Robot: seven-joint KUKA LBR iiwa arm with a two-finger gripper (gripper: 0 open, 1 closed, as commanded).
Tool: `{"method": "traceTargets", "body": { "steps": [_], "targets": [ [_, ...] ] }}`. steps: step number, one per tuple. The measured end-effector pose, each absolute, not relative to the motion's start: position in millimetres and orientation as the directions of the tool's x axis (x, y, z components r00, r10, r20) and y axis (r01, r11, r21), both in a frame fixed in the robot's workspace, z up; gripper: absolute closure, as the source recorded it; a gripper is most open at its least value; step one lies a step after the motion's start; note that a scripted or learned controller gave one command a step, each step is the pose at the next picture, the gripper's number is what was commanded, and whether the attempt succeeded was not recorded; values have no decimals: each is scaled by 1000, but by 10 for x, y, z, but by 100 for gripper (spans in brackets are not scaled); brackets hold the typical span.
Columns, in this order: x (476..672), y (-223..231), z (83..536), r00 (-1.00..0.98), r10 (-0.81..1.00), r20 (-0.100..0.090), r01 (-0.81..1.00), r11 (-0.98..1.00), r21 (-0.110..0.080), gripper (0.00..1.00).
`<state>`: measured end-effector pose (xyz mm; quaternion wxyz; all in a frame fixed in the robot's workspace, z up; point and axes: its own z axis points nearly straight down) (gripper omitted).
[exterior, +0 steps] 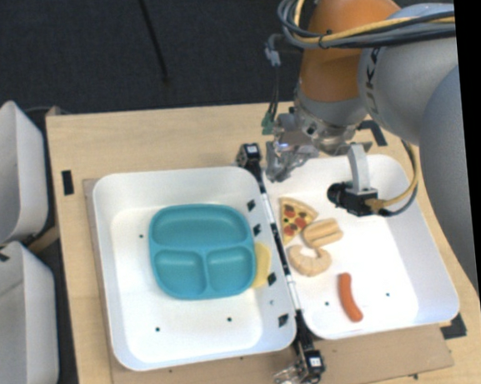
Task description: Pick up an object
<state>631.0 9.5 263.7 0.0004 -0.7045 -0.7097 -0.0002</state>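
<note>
White plastic bins sit side by side on a pale wooden bench (160,135), seen from above at a slant. Nearest in the right bin (416,289) lies a small red sausage (349,296), on its own and angled slightly. Just beyond it, toward the divider between the bins, is a cluster of toy food: a pale curled piece like a croissant (310,260), a tan bread roll (323,233) touching its far edge, and a pizza slice (296,216) with red dots just left of the roll.

In the left bin (135,322), a teal divided plate (202,250) lies flat near the middle, with a yellow piece (264,264) peeking out from under its right edge.

Farther back, the grey arm with its orange band reaches in from the right. Its gripper (279,168) hangs over the far left corner of the right bin, close to the divider. Whether its fingers are spread or pressed together I cannot tell; nothing is visibly between them.

The sausage looks the easiest pick: probably light, stiff moulded plastic, a little slippery, best pinched across its narrow middle. It lies well apart from the gripper, nearer to me and to the right, with the food cluster between them. The pizza slice lies nearest the gripper, but being flat it looks harder to grasp.
</note>
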Motion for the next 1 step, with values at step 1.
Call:
{"method": "traceTargets", "body": {
  "steps": [1],
  "targets": [
    [6417,571,2454,-6,1000,0,1000,6,0,100]
  ]
}}
